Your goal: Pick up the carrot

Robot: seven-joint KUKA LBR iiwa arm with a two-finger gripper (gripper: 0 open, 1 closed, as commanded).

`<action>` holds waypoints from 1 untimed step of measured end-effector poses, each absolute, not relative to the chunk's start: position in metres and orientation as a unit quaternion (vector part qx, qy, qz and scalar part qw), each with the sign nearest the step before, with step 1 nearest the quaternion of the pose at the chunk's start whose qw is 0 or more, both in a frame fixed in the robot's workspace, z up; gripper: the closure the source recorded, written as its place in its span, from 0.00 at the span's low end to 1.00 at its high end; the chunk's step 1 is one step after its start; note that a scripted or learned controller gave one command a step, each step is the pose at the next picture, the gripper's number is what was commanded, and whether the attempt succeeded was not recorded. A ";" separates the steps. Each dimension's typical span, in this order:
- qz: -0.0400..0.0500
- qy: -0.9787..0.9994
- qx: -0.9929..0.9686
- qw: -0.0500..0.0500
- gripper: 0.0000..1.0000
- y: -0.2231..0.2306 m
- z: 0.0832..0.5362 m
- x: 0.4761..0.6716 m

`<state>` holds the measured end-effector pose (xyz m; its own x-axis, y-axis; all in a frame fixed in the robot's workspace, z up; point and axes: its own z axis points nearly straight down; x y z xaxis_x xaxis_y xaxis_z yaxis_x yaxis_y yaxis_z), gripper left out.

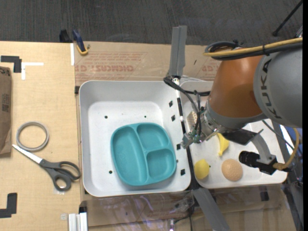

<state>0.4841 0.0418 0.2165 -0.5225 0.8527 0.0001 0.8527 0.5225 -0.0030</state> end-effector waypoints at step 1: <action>0.001 -0.850 -0.528 0.000 1.00 0.113 0.110 0.477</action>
<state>0.4769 0.1132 0.1103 -0.4434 0.8963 -0.0006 0.8963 0.4434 -0.0028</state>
